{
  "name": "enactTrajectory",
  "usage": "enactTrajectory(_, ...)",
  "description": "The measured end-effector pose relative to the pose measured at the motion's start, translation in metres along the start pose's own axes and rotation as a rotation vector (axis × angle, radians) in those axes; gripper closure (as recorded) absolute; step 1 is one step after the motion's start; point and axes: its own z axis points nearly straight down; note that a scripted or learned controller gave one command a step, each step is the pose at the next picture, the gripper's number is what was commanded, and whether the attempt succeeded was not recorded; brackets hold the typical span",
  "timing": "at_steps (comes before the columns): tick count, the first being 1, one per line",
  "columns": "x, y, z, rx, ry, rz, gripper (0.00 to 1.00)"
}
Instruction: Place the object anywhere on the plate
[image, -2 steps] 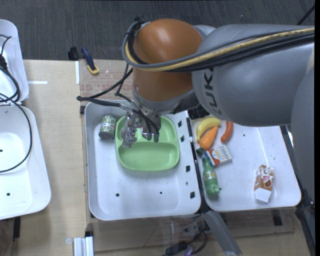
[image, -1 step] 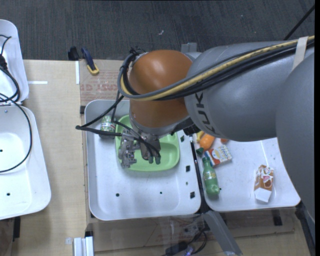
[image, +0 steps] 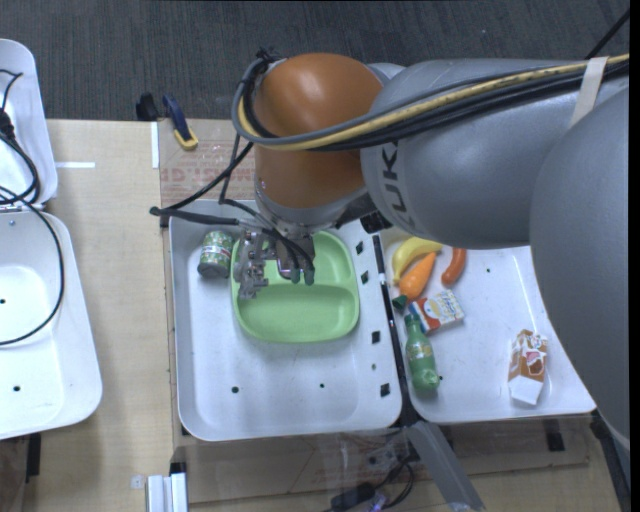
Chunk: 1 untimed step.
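I see the two-finger gripper (image: 277, 262) over the green rectangular plastic plate (image: 300, 300); whether it grasps anything, I cannot tell. A small green-labelled tin can (image: 214, 254) lies just left of the plate.

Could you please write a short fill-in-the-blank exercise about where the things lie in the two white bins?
1. The square plastic plate in the left white bin is ____ in colour.
2. The small round can stands just to the ____ of that plate in this view.
3. The green bottle lies in the ____ white bin.
4. The robot's hand hangs above the plate's ____ edge in this view.

Missing words: green; left; right; upper
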Motion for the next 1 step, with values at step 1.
enactTrajectory(1, -0.0013, -0.0004, -0.0092, -0.002, -0.003, 0.004, 1.00)
